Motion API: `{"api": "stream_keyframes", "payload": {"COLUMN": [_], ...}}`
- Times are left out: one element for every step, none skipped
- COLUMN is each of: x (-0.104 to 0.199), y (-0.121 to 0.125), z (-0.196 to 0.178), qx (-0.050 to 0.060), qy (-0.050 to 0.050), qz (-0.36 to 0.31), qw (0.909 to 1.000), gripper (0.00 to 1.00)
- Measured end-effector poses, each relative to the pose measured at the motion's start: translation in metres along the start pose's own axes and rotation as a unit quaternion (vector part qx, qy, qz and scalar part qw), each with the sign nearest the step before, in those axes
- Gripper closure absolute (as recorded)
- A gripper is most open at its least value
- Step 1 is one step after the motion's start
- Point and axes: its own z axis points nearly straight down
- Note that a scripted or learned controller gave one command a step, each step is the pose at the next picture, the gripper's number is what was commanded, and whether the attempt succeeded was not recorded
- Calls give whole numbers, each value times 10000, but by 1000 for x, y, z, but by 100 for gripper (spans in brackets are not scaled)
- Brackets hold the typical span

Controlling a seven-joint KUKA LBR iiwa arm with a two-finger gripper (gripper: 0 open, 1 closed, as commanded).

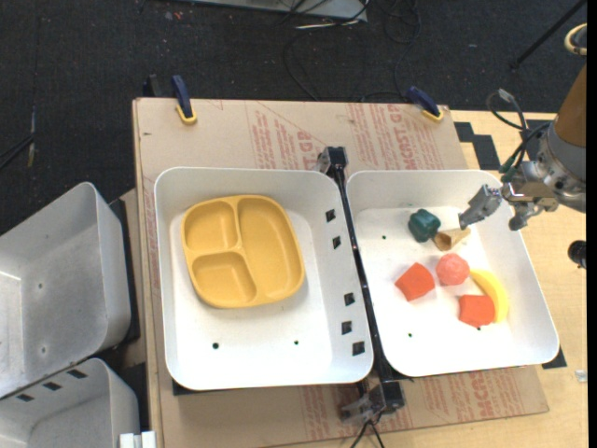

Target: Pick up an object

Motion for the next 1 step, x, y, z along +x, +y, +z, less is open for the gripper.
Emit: {"api": "stream_keyframes", "payload": {"x": [1], "y": [2], "z": [-8], "qx": [-65], "qy": [-15], "qz": [-16], "qw": [10000], "gripper": [0]}}
